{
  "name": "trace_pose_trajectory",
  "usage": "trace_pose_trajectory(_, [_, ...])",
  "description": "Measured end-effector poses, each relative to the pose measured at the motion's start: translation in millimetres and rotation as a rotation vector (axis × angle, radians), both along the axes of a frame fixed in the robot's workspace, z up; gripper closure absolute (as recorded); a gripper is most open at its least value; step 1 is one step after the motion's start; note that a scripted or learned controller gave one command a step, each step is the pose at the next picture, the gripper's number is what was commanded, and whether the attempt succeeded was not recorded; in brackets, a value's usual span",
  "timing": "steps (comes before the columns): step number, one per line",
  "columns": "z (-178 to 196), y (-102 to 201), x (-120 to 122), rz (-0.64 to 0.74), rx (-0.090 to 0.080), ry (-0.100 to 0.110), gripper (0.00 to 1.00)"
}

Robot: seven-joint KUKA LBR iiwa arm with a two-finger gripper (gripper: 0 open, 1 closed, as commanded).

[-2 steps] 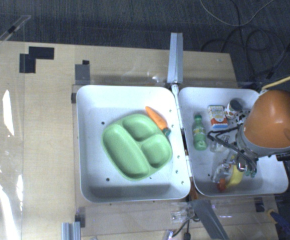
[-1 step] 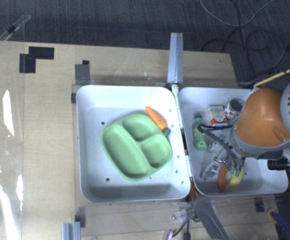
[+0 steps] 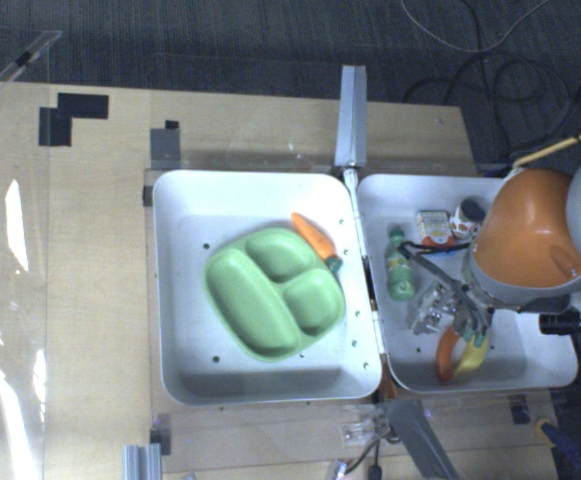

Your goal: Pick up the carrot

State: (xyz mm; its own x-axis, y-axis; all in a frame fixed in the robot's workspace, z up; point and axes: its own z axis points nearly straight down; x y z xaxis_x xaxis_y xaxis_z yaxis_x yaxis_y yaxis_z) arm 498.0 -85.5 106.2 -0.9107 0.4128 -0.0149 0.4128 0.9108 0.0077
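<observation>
From above I see two shallow white bins side by side on the wooden table. The small orange carrot with a green tip lies in the left bin, touching the upper right edge of a green divided plastic plate. My arm's tool hangs over the right bin, among small clutter, well apart from the carrot; I cannot tell its state.

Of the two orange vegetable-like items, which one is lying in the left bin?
The carrot, resting against the green plate's upper right edge. The other orange item lies in the right bin.
</observation>
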Motion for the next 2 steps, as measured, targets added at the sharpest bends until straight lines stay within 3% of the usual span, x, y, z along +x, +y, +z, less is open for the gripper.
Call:
trace_pose_trajectory(1, [80.0,73.1,-8.7,0.098,-0.001,0.006,1.0])
trace_pose_trajectory(2, [80.3,92.1,-8.4,0.629,-0.008,0.003,1.0])
